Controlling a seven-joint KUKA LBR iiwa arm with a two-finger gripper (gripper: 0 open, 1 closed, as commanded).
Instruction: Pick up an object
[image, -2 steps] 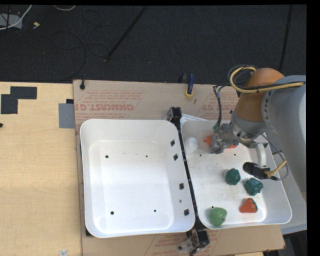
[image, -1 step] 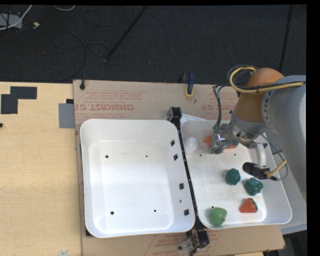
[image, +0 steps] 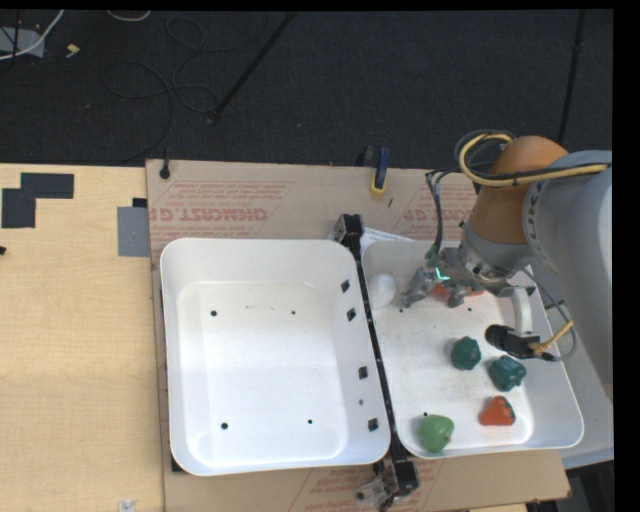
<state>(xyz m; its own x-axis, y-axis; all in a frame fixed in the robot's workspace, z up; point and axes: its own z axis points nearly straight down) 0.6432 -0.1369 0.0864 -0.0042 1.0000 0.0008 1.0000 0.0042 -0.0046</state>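
My gripper (image: 436, 291) hangs low over the far part of the right bin (image: 560, 420), reaching in from the right under the orange-banded wrist. A small white object (image: 383, 290) lies just to its left by the divider. In front of it rest a dark green object (image: 464, 353) and a teal object (image: 507, 373). Nearer the front edge sit a red object (image: 496, 411) and a light green object (image: 435, 432). A bit of red shows by the gripper body, and I cannot make out what it is.
The left bin (image: 175, 300) stands beside the right one, with a black divider rail (image: 362, 330) between them. Cables and a black connector (image: 510, 341) hang from the arm over the right bin's right side. A blue and yellow clamp (image: 379, 172) sits at the board's far edge.
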